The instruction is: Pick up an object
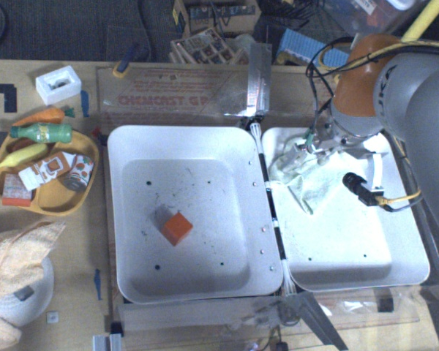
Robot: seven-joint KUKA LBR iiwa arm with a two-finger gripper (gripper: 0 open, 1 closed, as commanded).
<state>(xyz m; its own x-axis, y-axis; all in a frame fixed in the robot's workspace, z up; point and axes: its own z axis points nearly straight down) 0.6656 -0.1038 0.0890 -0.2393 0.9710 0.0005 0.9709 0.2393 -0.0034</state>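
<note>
The cloth [305, 175], a pale crumpled rag, lies in the right bin [366, 262] toward its eleven o'clock corner, and that is what my gripper [312, 146] is working on. The gripper sits right over the cloth's upper edge, low in the bin, but the wrist hides the tips, so I cannot tell how the tool is set or whether it has any fabric.

To do this well I would want the tips pressed into a thick fold and not a thin edge, then a straight lift, slow enough that I can see whether the cloth comes up with the tool. A flat pinch on limp fabric is likely to slip, I judge.

The bin wall and the divider at nine o'clock of the cloth are close, so there is little room to shift that way. A black cable [366, 189] with a yellow lead hangs off the arm at three o'clock of the cloth and could drag across it.

In the left bin [132, 269] an orange block [178, 228] sits near the centre, well apart. A bowl of toy food [44, 170] stands beyond that bin at nine o'clock.
</note>
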